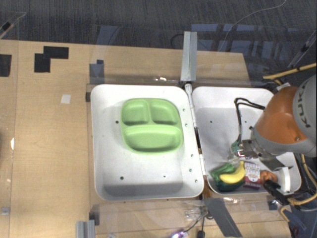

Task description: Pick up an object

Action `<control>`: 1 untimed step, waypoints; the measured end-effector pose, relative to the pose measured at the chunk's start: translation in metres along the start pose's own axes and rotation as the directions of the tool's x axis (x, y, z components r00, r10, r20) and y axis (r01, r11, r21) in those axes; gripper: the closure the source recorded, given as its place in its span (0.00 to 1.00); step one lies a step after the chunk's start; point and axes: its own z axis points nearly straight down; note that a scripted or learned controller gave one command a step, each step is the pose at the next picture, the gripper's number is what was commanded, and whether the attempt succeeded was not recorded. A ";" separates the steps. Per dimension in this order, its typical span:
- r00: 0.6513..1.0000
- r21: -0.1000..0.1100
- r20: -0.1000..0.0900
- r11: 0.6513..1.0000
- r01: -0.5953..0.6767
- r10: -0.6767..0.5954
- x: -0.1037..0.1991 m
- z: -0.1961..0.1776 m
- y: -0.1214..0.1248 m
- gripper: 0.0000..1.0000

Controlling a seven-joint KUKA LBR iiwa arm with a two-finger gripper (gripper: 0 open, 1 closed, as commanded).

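Camera view
Surface (49, 148): light wood, carrying two shallow white bins side by side, with black marks near its far left edge.
Left bin (106, 182): held one green tray (151, 124), lying flat in the far half of the bin.
Tray: three compartments, two small ones on the far side and one long one on the near side; nothing seen in them.
Right bin (218, 108): objects were gathered in its near corner; the far half showed bare white floor.
Banana (234, 176): yellow, curved, lying on the bin floor in the near part of the right bin.
Green item (223, 169): dark green, touching the banana on its left side; kind could not be told.
Packet (252, 173): white with red and purple print, just right of the banana.
Orange item (269, 175): small, just right of the packet, partly hidden by the arm.
Arm (285, 120): grey with an orange band, reaching in from the right over the right bin; a black cable looped beside it.
Pincer (241, 152): low over the near part of the right bin, just above the banana and green item.
Pincer state: cannot tell; the wrist hid the tips, and no object was seen held.
Divider (188, 58): grey metal bar running between the bins toward the far edge.
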 end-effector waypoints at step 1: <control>1.000 -0.003 0.004 1.000 -0.004 0.004 -0.003 0.000 0.000 0.00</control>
